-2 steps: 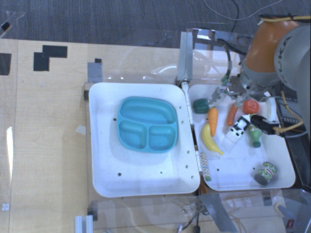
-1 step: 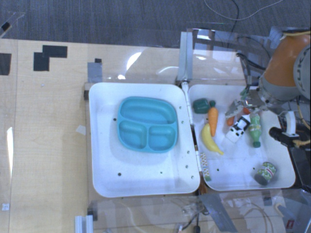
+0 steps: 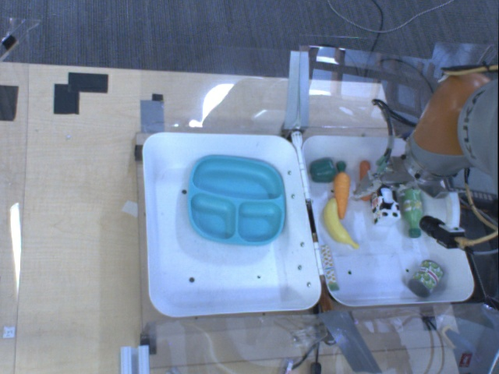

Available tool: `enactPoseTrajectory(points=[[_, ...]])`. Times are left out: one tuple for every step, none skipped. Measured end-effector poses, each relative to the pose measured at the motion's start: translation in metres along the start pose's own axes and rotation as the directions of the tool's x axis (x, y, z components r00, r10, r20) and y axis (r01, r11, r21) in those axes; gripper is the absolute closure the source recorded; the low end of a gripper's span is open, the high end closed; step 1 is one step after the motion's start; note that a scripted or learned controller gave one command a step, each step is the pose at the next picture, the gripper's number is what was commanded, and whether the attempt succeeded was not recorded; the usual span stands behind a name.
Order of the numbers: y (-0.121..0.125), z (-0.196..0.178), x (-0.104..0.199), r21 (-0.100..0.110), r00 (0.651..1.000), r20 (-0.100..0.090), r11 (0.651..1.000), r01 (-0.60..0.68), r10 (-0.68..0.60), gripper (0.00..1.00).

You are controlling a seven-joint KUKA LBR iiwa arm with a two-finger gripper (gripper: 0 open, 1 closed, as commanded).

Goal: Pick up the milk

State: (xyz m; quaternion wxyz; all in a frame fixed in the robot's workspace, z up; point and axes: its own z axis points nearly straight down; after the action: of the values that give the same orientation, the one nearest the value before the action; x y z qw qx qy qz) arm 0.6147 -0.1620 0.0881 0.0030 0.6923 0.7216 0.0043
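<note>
Camera view: claw (image 3: 382, 184) tips blurred above milk (image 3: 383, 206); grip unclear.

The left bin (image 3: 168, 279) holds a tray (image 3: 236, 199). In the right bin (image 3: 374, 287), a carrot (image 3: 341, 194) lies above a banana (image 3: 337, 224); the milk (image 3: 384, 206) stands right of them, a can (image 3: 425, 276) near the front corner.

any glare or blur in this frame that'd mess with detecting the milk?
Camera view: bright glare patches on the clear panel behind the left bin, none on the right bin; the milk, cow-patterned, is small and soft-edged, with the gripper just above it; the arm is slightly blurred.
</note>
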Motion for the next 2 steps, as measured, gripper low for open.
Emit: enactPoseTrajectory(points=[[0.008, -0.119, 0.023, 0.008, 0.970, 0.000, 0.970, 0.244, -0.244, 0.00], [-0.024, -0.030, 0.034, -0.023, 0.988, 0.015, 0.987, 0.157, -0.156, 0.00]])
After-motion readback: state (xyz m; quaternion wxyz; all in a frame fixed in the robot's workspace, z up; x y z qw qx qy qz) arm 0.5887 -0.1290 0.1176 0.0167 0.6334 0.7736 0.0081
